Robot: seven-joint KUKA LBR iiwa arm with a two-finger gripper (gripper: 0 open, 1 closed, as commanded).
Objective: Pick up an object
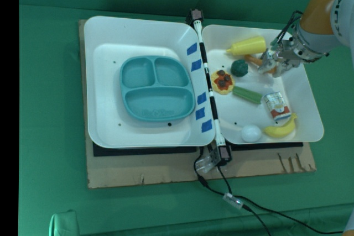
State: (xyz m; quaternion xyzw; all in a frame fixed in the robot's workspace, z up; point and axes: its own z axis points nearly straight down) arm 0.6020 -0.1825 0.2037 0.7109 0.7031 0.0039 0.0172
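The bench is viewed by a single fixed camera set above it, tilted downward at a slant. Both shallow white plastic bins (99, 36) are taken in whole from a moderate height, and the grey, orange-banded arm (332, 3) is seen entering from the right.

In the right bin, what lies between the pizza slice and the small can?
In the camera view, a green cucumber-like stick lies between the pizza slice and the can, slanting down toward the can. It seems apart from the pizza.

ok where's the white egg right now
The white egg lies in the right bin, near its front edge, just left of the yellow banana.
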